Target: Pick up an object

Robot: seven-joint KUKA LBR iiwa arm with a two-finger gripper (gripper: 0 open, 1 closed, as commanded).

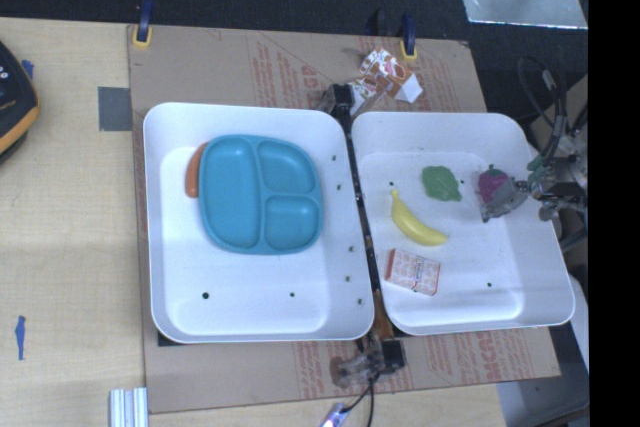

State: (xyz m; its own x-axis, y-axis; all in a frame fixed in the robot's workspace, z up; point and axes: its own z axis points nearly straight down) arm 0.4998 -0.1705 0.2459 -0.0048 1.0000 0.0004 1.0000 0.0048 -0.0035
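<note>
In the right bin (520, 305) lie a green leafy toy (440, 183), a yellow banana (414, 221) and a small red-and-white packet (413, 271). A purple-magenta object (491, 182) sits near the bin's right side. My gripper (508, 198) reaches in from the right edge and is right against the purple object, on its lower right. The grey metal hides whatever contact there is. The arm's wrist (556, 181) is over the bin's right rim.
The left bin (250, 310) holds a blue divided plate (262, 194) with an orange item (191, 173) poking out from under its left edge. A crumpled wrapper (385, 75) lies on the cardboard behind the bins. A yellow-black device (12, 105) sits at far left.
</note>
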